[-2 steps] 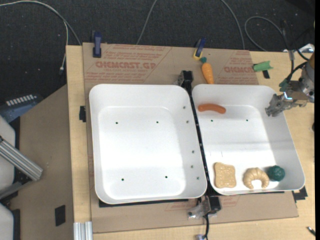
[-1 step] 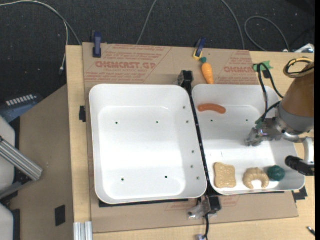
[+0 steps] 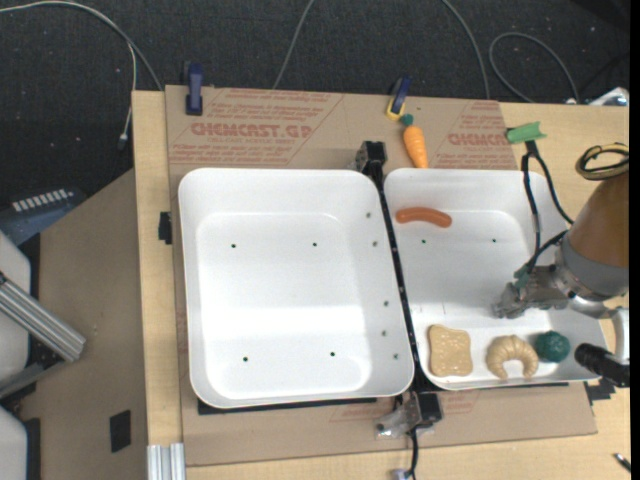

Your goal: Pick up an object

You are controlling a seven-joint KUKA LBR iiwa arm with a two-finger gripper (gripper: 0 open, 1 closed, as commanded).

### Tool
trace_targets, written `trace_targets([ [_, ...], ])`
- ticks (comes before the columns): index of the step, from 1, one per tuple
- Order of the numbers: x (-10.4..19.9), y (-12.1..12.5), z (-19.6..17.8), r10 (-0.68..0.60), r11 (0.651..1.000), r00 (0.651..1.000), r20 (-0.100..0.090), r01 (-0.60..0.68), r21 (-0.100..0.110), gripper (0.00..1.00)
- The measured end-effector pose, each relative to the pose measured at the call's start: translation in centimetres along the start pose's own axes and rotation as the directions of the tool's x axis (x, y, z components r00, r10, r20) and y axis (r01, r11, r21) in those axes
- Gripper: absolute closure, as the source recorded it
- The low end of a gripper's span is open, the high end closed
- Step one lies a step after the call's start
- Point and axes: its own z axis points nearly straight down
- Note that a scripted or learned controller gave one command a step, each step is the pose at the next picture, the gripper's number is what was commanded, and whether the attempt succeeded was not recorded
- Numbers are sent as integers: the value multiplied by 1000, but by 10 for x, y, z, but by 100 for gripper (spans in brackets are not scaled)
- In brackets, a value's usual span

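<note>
The right bin [image 3: 470,268] holds an orange sausage [image 3: 423,217] near its far wall. Along its near wall lie a slice of toast [image 3: 450,351], a croissant [image 3: 513,356] and a small dark green object [image 3: 551,346]. My gripper [image 3: 518,299] reaches in from the right and sits low over the bin floor, above the croissant and right of the bin's middle. Nothing is visible between its fingers. A toy carrot [image 3: 414,145] lies on the cardboard beyond the bins.
The left bin [image 3: 290,288] stands beside the right one, with black clips [image 3: 372,155] at the seam. Blue clamps [image 3: 193,88] and a green clamp [image 3: 523,133] hold the cardboard sheet. Cables trail across the dark floor behind.
</note>
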Motion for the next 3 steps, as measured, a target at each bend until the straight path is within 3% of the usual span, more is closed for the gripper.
trace_targets([
  [1, 17, -22, 0, -1, 1000, 1000, 0, 1, -1, 0],
  [2, -3, 13, 0, -1, 1000, 1000, 1, 1, -2, 0],
  [3, 63, 165, -21, -8, 1000, 1000, -1, 8, -3, 0],
])
